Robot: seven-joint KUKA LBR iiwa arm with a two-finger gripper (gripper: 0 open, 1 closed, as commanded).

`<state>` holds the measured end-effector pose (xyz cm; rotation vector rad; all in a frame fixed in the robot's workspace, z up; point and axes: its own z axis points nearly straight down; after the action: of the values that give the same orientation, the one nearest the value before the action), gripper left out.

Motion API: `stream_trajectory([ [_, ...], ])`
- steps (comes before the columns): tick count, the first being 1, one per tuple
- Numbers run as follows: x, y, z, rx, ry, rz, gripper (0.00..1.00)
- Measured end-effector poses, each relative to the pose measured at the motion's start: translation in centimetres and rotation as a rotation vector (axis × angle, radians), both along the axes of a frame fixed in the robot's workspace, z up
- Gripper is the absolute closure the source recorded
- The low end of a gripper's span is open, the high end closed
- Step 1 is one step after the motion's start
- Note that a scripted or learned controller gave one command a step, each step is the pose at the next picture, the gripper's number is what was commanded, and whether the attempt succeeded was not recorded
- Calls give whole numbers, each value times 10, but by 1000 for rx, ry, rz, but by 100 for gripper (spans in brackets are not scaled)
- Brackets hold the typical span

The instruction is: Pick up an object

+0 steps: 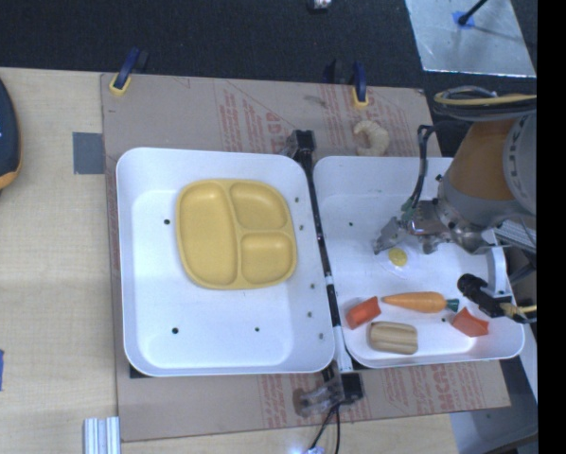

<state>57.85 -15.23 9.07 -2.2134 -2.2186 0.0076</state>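
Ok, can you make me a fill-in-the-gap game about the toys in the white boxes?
1. The yellow plastic plate with three sections lies in the ___ white bin.
2. The orange toy carrot lies in the ___ white bin.
3. The tan bread-roll toy sits just below the orange toy ___.
4. The robot's end effector hovers by a small ___ object.

Missing words: left; right; carrot; yellow
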Motion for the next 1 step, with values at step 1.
stream_trajectory([
  [1, 3, -2, 12, -2, -5, 3, 100],
])
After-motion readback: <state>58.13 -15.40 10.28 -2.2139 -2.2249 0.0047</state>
